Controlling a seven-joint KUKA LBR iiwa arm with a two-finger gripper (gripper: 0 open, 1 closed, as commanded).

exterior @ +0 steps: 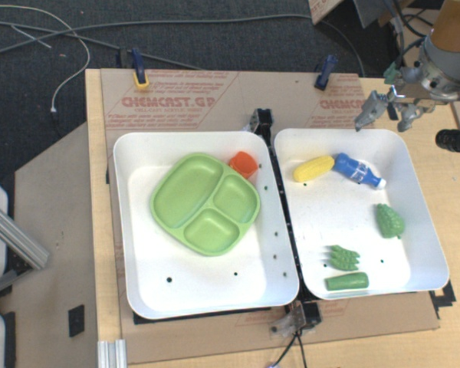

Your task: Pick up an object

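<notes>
Pick candidates all sit in the right bin. Corn lies at its 11 o'clock, and the blue bottle is just beside it toward 1 o'clock, white cap pointing to the bin's right wall. A bumpy green veg is near the right wall at 3 o'clock. A leafy green piece is at 6 o'clock, with a green cylinder just below it, by the near rim.

Left bin: green divided tray around centre, lying flat, turned askew. An orange cup touches the tray's edge at 1 o'clock.

Gripper hangs at the frame's 2 o'clock, above the right bin's far-right corner, over the rim and the cardboard rather than over any object. Fingers are spread apart, nothing between them. Well clear of the bottle, the closest item.

Two clamps pin the cardboard's far edge, and cables run over the dark floor at 11 o'clock.
</notes>
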